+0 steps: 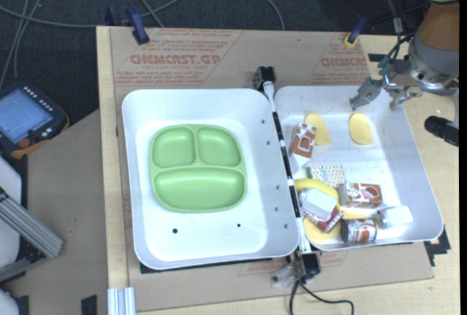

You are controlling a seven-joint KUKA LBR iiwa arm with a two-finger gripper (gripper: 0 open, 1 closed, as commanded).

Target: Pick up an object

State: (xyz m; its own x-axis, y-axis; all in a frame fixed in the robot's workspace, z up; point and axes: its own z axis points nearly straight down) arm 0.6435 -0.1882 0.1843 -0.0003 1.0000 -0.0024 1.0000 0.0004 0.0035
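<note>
From above, the jaws [381,92] hang released and grasping nothing over the right bin's [416,160] one-o'clock corner. A yellow piece [361,129] lies just at their seven o'clock, on the bin floor.

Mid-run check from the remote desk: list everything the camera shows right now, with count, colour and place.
Bins: two, white, side by side on the bench.
Divided plate: one, green, three compartments, in the left bin.
Yellow pieces: two, pale yellow, upper part of the right bin.
Small carton: one, red-brown and white, right bin near the divider.
Pile of packets and a can: several, mixed colours, right bin's near corner.
Clamps: two, blue, far edge of the board.
Handheld screen: one, far left.
Pincer: one, grey, over the right bin's far edge.
</note>
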